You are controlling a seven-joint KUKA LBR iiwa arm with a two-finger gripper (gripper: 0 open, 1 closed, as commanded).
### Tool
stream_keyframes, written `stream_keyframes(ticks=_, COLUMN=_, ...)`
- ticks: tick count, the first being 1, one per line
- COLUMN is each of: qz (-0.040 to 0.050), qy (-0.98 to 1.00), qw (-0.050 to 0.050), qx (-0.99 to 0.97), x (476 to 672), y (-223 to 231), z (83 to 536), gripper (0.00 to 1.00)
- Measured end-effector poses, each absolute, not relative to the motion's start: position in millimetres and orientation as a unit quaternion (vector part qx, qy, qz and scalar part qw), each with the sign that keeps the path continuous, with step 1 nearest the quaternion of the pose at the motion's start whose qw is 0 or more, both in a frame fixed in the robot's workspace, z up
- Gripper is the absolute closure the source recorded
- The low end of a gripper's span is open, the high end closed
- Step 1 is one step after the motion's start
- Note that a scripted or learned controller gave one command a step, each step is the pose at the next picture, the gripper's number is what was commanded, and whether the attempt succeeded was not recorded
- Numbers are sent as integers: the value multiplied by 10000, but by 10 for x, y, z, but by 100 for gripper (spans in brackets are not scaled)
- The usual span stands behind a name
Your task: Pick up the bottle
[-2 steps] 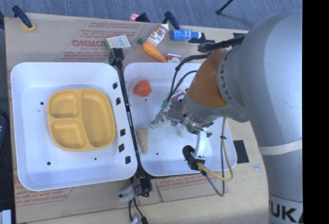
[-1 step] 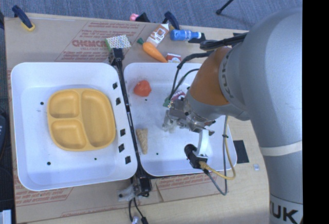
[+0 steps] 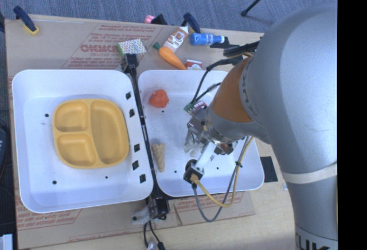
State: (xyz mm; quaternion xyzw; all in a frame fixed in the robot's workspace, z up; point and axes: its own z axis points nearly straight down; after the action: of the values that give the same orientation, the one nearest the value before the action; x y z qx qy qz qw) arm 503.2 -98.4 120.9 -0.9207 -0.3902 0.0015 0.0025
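Note:
A small blue bottle (image 3: 205, 39) lies on its side on the cardboard behind the right bin (image 3: 172, 186), outside both bins. Beside it to the left lies a white and orange bottle-shaped item (image 3: 176, 39). My gripper (image 3: 193, 139) hangs low over the middle of the right bin, well in front of both bottles and apart from them. I see nothing held under it. The grey arm with its orange band covers the right part of that bin.
In the right bin lie a red round item (image 3: 159, 98) at the back left and a waffle cone (image 3: 158, 156) by the left wall. The left bin (image 3: 28, 186) bears a yellow divided plate (image 3: 90, 132). A carrot (image 3: 171, 58) lies behind the bins.

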Motion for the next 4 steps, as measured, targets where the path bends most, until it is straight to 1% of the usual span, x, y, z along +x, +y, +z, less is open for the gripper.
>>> stream_keyframes(ticks=1, qz=6, qy=-3722, qw=12, qx=-9282, x=4767, y=-1256, z=2956, gripper=100)
stream_keyframes(ticks=2, qz=22, qy=-4206, qw=31, qx=-9072, x=4753, y=-1140, z=1584, gripper=100)
stream_keyframes(ticks=3, qz=8, qy=-3716, qw=15, qx=-9284, x=4763, y=-1918, z=2588, gripper=100)
stream_keyframes(ticks=4, qz=24, qy=-2548, qw=37, qx=-9670, x=4755, y=-1791, z=1520, gripper=100)
